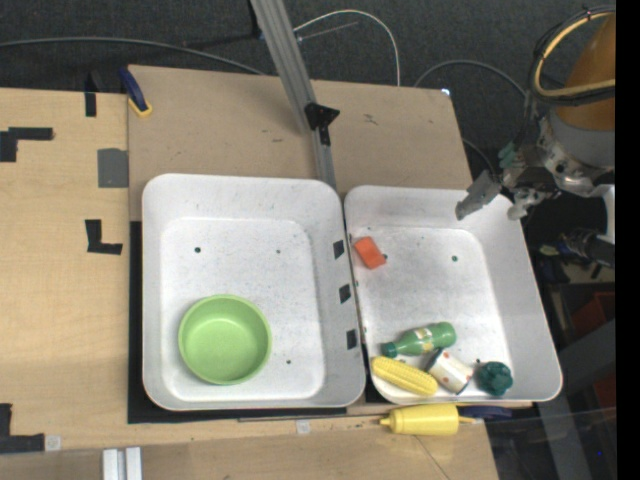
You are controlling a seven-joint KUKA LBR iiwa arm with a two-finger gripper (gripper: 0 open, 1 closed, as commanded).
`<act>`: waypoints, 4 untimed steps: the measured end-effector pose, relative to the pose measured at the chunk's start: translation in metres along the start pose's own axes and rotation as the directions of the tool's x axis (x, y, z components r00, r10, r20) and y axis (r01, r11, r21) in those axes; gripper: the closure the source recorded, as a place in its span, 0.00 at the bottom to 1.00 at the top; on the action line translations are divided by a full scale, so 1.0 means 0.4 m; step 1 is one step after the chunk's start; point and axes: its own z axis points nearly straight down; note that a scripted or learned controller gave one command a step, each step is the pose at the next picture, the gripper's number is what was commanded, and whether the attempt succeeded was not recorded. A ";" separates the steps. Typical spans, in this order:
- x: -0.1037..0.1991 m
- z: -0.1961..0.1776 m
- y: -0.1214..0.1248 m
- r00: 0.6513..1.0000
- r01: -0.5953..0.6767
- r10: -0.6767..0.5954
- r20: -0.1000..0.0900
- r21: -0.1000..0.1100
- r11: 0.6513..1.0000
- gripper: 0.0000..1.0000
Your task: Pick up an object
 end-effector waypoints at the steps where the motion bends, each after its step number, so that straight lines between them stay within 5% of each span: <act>1: 0.000 0.000 0.000 1.000 0.000 0.000 0.000 0.000 1.000 0.00; 4: 0.016 0.421 -0.046 1.000 -0.001 0.001 -0.001 0.007 1.000 0.00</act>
